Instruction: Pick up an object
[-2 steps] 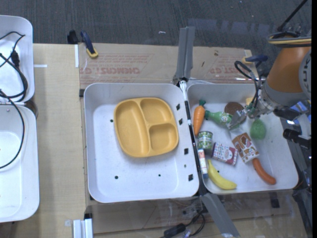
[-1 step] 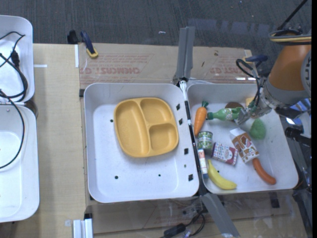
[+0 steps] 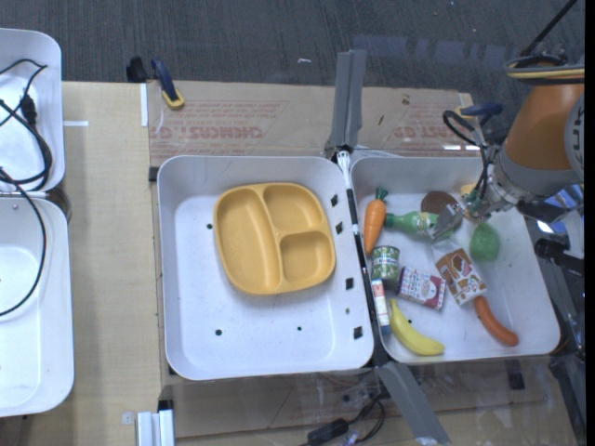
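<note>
Jaws: the metal two-finger gripper (image 3: 453,217) sits low in the upper middle of the right shallow white bin (image 3: 544,342); its fingers look slightly parted, with nothing visibly between them.
Arm: the grey arm with the orange band (image 3: 544,137) enters from the right edge of the frame and slants down-left to the gripper.
Nearest object: a green plastic bottle (image 3: 412,220) lies on its side just left of the fingertips, close to or touching them; I cannot tell which.
Behind the gripper: a dark brown rounded item (image 3: 437,201) sits just above the fingertips, partly hidden.
Right of the gripper: a round green ball-like fruit (image 3: 484,242) rests just below and right of the wrist.
Left side of the bin: an orange toy carrot with a green top (image 3: 374,223) stands along the divider wall; below it sits a small green-labelled can (image 3: 385,263).
Middle of the bin: a small dark red carton (image 3: 420,288) and a brown-and-white snack packet (image 3: 461,276) lie side by side.
Lower part of the bin: a yellow toy banana (image 3: 413,334) lies at the lower left, an orange-red sausage-shaped toy (image 3: 495,322) at the lower right.
Left bin: the left shallow white bin (image 3: 191,342) at the frame's centre holds a yellow three-compartment plastic plate (image 3: 274,237), well apart from the gripper.
Upper left of the bench: a blue-and-yellow clamp (image 3: 167,85) lies on the brown cardboard.
</note>
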{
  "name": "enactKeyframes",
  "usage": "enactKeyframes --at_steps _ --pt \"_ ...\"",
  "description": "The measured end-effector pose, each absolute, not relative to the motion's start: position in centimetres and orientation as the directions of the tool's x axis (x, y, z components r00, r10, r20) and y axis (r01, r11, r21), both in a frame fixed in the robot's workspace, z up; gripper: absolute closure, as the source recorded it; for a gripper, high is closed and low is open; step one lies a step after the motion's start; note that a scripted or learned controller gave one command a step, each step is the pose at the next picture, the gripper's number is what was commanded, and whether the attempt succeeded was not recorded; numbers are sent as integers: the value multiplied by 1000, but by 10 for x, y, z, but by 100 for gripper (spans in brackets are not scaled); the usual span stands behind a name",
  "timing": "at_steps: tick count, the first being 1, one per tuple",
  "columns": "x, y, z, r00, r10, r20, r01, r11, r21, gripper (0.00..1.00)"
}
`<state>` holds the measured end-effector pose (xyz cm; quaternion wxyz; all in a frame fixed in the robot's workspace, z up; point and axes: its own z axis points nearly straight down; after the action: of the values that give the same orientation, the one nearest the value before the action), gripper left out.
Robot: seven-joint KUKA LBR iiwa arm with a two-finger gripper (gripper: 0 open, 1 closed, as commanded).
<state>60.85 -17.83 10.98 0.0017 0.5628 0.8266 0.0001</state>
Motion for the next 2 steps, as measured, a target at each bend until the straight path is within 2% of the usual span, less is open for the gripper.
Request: enactKeyframes --at_steps 1,2 --pt "616 -183 92 -252 968 -1 968 252 0 0" --pt "616 -184 101 -252 968 -2 968 252 1 100"
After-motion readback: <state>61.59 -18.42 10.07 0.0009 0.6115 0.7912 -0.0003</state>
